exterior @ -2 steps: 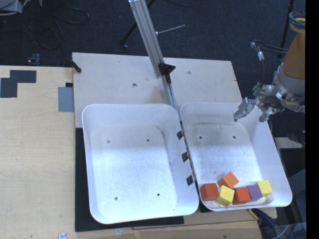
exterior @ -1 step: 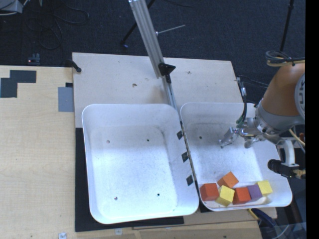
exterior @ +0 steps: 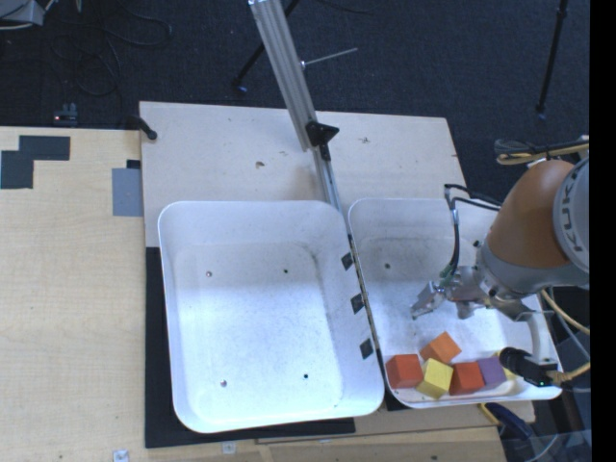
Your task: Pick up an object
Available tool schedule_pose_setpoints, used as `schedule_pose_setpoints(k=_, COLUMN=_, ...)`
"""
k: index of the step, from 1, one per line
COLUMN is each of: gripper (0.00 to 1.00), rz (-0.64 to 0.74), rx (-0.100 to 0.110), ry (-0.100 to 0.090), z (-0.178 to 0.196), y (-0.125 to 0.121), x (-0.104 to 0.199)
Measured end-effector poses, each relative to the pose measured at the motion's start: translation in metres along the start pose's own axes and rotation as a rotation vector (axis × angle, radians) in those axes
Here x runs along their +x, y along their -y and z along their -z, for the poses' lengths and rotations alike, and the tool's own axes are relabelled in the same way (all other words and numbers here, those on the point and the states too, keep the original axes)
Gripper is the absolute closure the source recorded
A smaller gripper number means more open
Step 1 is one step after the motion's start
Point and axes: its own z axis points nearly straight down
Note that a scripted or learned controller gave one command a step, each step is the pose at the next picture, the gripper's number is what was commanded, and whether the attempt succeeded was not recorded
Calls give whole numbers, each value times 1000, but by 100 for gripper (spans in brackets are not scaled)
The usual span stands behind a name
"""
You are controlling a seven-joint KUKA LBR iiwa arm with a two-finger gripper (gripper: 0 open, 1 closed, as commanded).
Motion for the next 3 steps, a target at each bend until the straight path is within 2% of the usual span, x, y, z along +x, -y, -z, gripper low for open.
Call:
schedule_pose_setpoints(k=1, gripper=0, rz=-1, rx=-15, ry=6, z=-9, y=38, x=18)
schedule_pose_setpoints(k=2, gripper=0, rz=1, rx=-8, ry=4, z=-6, y=28, x=4)
schedule_pose_setpoints(k=3, gripper=0, rz=0, rx=-16, ry=7, z=109, y=19, x=-37)
